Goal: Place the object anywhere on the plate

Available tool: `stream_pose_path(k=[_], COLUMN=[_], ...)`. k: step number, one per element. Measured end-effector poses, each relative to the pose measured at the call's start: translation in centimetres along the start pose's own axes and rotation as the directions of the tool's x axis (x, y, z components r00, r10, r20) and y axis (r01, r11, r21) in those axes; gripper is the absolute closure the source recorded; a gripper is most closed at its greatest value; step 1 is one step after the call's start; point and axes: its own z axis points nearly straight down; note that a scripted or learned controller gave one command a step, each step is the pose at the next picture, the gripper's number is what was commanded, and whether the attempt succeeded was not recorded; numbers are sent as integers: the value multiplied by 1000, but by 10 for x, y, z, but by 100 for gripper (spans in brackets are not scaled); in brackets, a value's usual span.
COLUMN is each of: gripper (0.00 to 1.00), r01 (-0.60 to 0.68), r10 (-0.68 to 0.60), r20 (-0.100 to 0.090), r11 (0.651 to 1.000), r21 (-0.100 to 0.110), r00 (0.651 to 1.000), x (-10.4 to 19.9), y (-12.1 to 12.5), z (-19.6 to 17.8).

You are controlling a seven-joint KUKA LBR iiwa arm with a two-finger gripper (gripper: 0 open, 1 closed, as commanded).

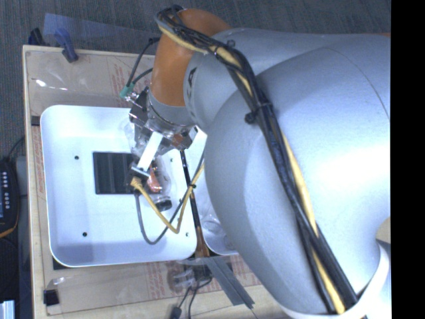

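- Over the left bin (pixel 66 234), right of its middle: the gripper (pixel 153 178), pointing down at the bin floor.
- Gripper opening: can't tell, as wrist hardware and cabling cover the tip from this angle.
- A small copper-coloured bit (pixel 157 180) sits right at the gripper tip. Can't tell whether it's the task object or part of the tool, or whether it's gripped.
- A dark flat rectangle (pixel 111 173), seemingly the plate, lies on the floor of the left bin, left of centre. Its right edge runs just under the gripper hardware.
- The copper-coloured bit is just right of the rectangle's right edge and doesn't look to be on it.
- The arm (pixel 305 151) fills the right of the view, with its orange band (pixel 169 65) above the wrist.
- The right bin (pixel 219 248) is almost wholly covered by the arm, with just a sliver of its white rim visible near the bottom.
- The bench (pixel 40 68) has a blue clip (pixel 68 50) at its far left corner.
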Motion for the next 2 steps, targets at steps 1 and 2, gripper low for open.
stream_pose_path(k=[1, 2], gripper=[100, 100], r01=[83, -340], r10=[-83, 340], r20=[-1, 2], r11=[997, 941], r21=[-1, -1], r00=[997, 941], x=[-27, 60], y=[4, -50], z=[-53, 13])
